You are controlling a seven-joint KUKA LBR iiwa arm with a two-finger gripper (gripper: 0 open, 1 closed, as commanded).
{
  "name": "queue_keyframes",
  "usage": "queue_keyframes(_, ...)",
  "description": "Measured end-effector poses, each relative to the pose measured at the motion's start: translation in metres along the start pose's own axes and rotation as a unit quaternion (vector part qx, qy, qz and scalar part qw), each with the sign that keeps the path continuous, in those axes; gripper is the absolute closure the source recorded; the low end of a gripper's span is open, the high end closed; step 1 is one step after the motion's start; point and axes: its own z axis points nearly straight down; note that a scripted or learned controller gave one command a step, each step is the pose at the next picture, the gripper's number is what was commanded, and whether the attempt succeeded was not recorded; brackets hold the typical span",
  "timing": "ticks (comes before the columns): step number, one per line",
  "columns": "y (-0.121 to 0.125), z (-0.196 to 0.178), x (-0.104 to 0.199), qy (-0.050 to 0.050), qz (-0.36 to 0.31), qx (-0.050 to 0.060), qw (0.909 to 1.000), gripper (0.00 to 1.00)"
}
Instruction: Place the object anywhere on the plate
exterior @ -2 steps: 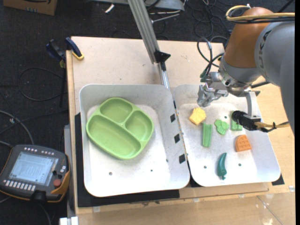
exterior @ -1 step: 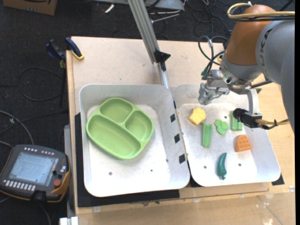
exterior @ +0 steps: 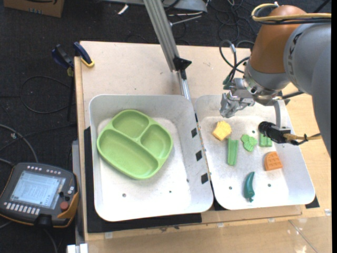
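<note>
The green divided plate (exterior: 135, 143) in the left bin (exterior: 105, 194) holds nothing yet, so the task looks barely begun. The gripper (exterior: 230, 108) hovers above the yellow toy block (exterior: 221, 130) (probably its target) in the right bin (exterior: 284, 194); whether it grips anything, I cannot tell.

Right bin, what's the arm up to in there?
The gripper hangs over the right bin, just above a yellow block, with nothing visibly held. A green stick, a small green piece, an orange piece and a teal pepper-shaped toy lie nearby. The green plate sits in the left bin, nothing on it yet.
</note>
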Motion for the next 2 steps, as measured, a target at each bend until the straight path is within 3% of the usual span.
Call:
queue_keyframes(1, -0.012, -0.005, 0.027, 0.0, -0.001, 0.001, 1.0, 1.0)
queue_keyframes(2, -0.029, 0.018, 0.056, 0.001, -0.001, 0.002, 1.0, 1.0)
